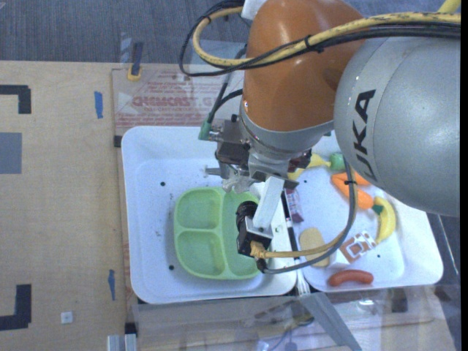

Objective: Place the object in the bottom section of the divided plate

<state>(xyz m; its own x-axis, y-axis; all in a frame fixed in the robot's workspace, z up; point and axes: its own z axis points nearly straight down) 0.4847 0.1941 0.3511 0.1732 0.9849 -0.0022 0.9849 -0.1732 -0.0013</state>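
Note:
A light green divided plate (199, 232) lies in the left white bin (142, 196). It has two smaller sections on its left and one long section on its right, and nothing shows in the parts I can see. My gripper (232, 180) hangs over the plate's upper right edge, largely hidden under the orange wrist band. The robot's bracket covers part of the plate's right section. I cannot make out any object in the gripper.
The right bin (420, 269) holds a carrot (351, 186), a banana (386, 221), a red sausage (349, 276), a tan oval piece (312, 238), a small white and orange box (356, 247) and a dark red item (295, 207). The arm covers that bin's upper part.

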